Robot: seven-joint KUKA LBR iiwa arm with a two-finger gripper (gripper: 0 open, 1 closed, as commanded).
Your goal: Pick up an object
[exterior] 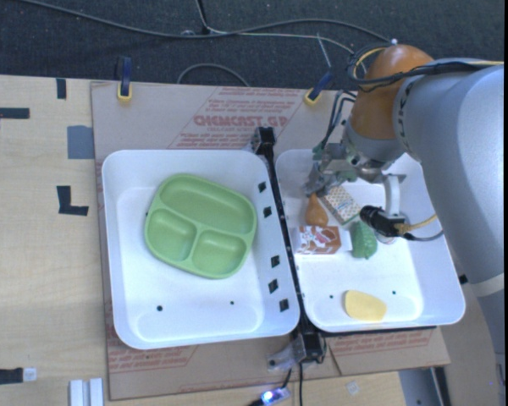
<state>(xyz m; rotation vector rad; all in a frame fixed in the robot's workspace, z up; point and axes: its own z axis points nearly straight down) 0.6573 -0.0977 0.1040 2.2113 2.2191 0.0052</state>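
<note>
Lying in the right bin (440, 299), toward its upper left, a cluster of small objects sits under the arm: an orange-brown piece (315, 211), a patterned packet (342, 201) touching it on the right, a red-and-white wrapper (320, 239) just below, and a green object (364, 242) beside that wrapper. Near the bin's lower edge, well apart from the cluster, rests a yellow oval piece (365, 305). Over the cluster hangs the end effector (326, 176), low above the orange-brown piece and the packet; whether its fingers are apart or together I cannot tell, since the wrist hardware hides them, and nothing is visibly between them. The grey arm (466, 150) with its orange band comes in from the right of the frame. In the left bin (123, 227) a green divided tray (201, 224) lies tilted, roughly central. Both bins sit side by side on a cardboard sheet (229, 117) on the wooden surface (34, 252), with cables (237, 30) trailing across the dark floor at the top of the frame
</note>
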